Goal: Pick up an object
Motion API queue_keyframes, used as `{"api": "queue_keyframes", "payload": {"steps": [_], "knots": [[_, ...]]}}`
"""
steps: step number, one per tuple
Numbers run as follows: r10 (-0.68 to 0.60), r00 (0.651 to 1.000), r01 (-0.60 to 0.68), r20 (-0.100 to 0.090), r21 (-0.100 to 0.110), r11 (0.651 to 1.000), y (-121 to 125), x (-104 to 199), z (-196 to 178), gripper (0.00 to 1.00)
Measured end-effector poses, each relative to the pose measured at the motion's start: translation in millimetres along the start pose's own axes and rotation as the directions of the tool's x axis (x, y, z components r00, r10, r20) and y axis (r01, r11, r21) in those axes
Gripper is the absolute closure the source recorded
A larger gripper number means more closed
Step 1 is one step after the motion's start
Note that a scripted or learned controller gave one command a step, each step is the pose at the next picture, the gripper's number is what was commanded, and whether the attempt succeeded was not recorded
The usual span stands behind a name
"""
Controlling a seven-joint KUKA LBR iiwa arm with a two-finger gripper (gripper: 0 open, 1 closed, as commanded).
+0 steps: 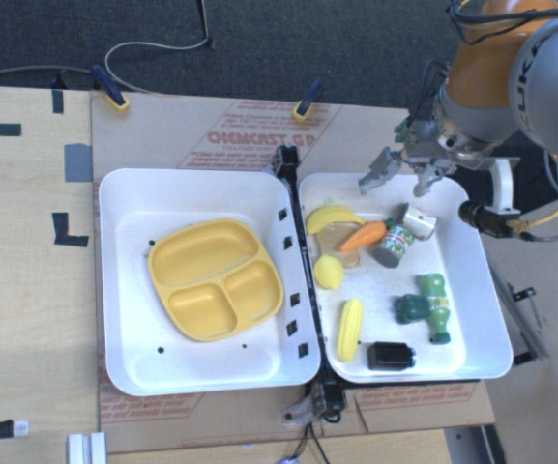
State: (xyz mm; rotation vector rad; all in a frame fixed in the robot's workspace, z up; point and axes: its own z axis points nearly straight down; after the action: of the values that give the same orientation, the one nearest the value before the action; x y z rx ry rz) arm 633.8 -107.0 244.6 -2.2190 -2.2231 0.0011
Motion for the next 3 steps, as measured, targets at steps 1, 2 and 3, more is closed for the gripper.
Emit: {"api": "queue_keyframes", "payload": {"steps": [1, 2, 3], "knots": [[0.001, 1.0, -0.001, 0.0, 0.003, 1.0, -22, -38, 90, 0.0], [0.001, 1.0, -0.001, 0.0, -0.001, 1.0, -2, -28, 142, 0.0], [0.0, 1.0, 0.0, -0.001, 0.002, 1.0, -3, -27, 133, 1.0]]}}
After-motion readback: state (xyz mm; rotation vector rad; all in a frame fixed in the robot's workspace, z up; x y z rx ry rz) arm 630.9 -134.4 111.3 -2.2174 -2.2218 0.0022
